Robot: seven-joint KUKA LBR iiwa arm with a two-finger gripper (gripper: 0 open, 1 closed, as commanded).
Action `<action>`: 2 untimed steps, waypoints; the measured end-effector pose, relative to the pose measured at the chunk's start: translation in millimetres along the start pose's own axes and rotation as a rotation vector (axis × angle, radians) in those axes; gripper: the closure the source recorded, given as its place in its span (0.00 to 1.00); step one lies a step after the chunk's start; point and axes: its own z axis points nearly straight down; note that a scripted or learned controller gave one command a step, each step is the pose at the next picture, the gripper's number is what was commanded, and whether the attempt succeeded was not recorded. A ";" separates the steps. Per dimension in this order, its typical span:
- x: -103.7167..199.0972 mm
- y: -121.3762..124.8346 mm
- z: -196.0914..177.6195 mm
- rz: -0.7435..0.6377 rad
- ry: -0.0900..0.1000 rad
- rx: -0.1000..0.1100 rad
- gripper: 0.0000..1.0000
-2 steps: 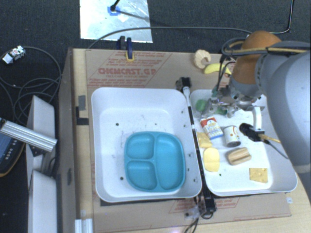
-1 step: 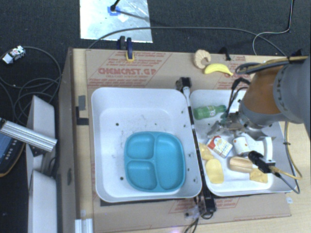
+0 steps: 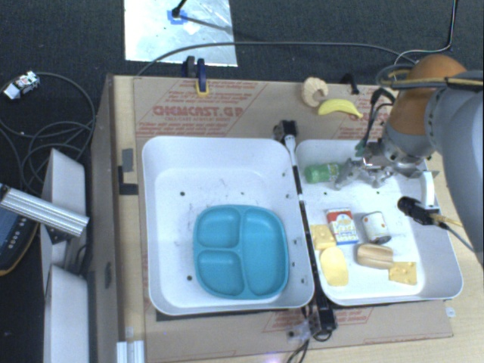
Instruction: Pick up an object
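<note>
One blue tray [image 3: 242, 251] fills the left bin [image 3: 162, 165]; end effector [image 3: 367, 169] grip state unclear.

A blue divided plastic plate [image 3: 242, 251] is set in the left shallow white bin [image 3: 170, 165]. A small red-and-white carton [image 3: 344, 226] and a yellow cheese wedge [image 3: 403, 272] are placed in the right shallow white bin [image 3: 446, 267]. A yellow banana [image 3: 339, 108] is laid behind the bins.

Glossy plastic-looking blue plate [image 3: 242, 251] (smooth), matt white bin [image 3: 170, 203]
</note>
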 end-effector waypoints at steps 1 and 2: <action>64.6 -63.5 -2.6 0.005 -0.006 -0.039 0.00; 67.6 -83.4 -1.7 0.007 -0.007 -0.039 0.00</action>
